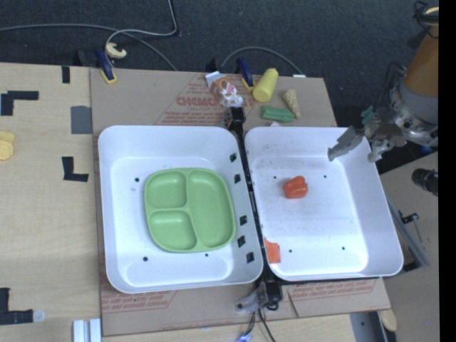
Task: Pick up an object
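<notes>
Here, your table (pixel 43 212) carries two white bins, the left bin (pixel 121 262) holding a green plate (pixel 189 210), the right bin (pixel 356 241) holding a small red pepper (pixel 295 187) near its middle, while the gripper (pixel 360 147) hovers at that bin's far right rim, fingers spread open, gripping nothing.

Landmark here is the left white bin (pixel 114 191). A green three-compartment plate (pixel 189 209) sits flat inside it, roughly centered. Beyond its far right corner, on the cardboard sheet (pixel 153 98), there's a yellow cylinder-ish toy (pixel 266 84), a green block (pixel 277 113), a tan cone-like piece (pixel 291 102) and a small printed packet (pixel 225 90). A blue clamp (pixel 107 67) sits past its far left corner.
</notes>
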Controlling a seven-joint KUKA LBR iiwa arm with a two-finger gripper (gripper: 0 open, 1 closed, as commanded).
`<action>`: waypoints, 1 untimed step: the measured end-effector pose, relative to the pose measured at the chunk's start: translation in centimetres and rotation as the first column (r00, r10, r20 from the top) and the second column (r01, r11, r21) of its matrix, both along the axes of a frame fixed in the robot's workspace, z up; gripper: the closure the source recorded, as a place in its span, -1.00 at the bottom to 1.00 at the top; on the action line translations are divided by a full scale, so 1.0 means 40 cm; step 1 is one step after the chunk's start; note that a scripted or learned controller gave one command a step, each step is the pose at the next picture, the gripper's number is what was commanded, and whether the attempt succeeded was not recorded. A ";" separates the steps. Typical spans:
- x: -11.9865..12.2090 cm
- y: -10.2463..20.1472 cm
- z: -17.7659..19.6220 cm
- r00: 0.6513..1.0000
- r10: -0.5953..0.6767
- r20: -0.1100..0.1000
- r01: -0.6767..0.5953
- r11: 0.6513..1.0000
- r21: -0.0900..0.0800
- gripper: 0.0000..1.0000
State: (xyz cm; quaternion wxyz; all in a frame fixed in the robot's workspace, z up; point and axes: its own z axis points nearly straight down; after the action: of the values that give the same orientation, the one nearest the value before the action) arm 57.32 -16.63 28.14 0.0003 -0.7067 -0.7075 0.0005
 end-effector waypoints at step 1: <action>0.041 0.092 -0.301 1.000 0.001 -0.004 -0.001 1.000 0.001 -1.00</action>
State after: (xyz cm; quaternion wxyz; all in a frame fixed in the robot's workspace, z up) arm 58.97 -12.97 16.10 0.0021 -0.7065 -0.7077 0.0013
